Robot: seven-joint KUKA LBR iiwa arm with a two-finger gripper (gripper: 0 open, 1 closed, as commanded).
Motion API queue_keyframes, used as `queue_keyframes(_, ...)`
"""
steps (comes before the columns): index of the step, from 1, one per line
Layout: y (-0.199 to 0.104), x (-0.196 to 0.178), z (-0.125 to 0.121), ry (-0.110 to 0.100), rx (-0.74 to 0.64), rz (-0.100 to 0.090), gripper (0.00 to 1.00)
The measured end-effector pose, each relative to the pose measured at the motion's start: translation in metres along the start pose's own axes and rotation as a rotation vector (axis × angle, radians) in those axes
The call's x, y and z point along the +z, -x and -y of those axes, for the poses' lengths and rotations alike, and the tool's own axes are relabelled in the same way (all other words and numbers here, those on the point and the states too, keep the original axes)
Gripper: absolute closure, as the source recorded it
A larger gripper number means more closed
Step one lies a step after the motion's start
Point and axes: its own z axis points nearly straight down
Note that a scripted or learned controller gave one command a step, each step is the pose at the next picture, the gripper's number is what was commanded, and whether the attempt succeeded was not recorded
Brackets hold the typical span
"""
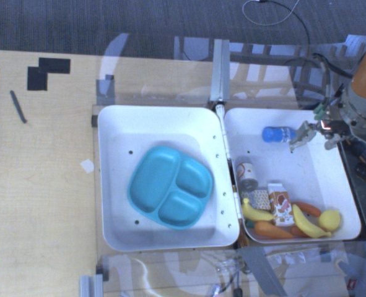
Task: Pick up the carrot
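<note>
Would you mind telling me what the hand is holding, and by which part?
Nothing: the hand hovers over the right bin, apart from the carrot.

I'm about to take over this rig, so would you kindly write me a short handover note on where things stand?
Hand: over the far side of the right bin, near the blue bottle; nothing visible between its fingers.
Carrot: lying at the near edge of the right bin, among the bananas and a small carton.
Left bin: holds a blue divided plate.
Done: nothing yet; carrot not picked.
Left: move the hand to the near edge, grasp the carrot, lift it. The crowding may hamper the grasp.
</note>
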Motion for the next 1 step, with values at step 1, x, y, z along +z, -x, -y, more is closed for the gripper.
queue_keyframes(1,-0.0117,0.1111,0.0244,-0.003,0.268,0.000,0.00)
